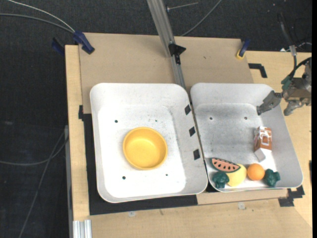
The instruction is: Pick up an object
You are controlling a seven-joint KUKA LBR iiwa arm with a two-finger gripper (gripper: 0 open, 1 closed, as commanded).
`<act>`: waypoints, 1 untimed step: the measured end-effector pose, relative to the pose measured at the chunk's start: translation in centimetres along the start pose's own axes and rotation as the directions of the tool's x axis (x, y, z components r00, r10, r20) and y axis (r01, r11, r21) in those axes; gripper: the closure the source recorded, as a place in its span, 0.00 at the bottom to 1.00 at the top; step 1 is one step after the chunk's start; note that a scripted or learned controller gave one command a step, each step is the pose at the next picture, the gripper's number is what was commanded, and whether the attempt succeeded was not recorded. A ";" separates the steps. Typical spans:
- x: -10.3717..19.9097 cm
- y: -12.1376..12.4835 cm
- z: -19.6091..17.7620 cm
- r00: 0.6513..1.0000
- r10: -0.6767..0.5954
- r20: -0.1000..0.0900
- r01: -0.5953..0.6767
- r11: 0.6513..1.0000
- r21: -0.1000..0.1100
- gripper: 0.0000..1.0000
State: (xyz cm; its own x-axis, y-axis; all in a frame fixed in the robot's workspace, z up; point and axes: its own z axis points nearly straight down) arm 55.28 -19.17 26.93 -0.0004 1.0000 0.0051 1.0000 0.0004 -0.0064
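My gripper (277, 105) hung at the upper right rim of the right bin (223, 90), its two fingers spread apart with nothing between them, so I judged I was at the approach step with no object chosen yet. The nearest candidate was the brown-and-white packet (263, 139) just below it; the orange (255, 172), watermelon slice (227, 164), lemon-yellow piece (238, 176) and two green broccoli-like toys (221, 179) crowded the bin's near edge, while a yellow bowl (144, 148) sat in the left bin (133, 95). Next I would need to come inward over the packet, descend and close.
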 end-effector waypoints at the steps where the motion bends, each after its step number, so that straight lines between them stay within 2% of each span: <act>1: 0.1 -0.6 4.4 1.000 0.002 -0.002 -0.002 1.000 0.007 0.00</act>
State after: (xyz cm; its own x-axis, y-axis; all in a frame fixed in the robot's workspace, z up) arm 54.66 -19.09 22.51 0.0012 1.0000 0.0067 0.9999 -0.0011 -0.0131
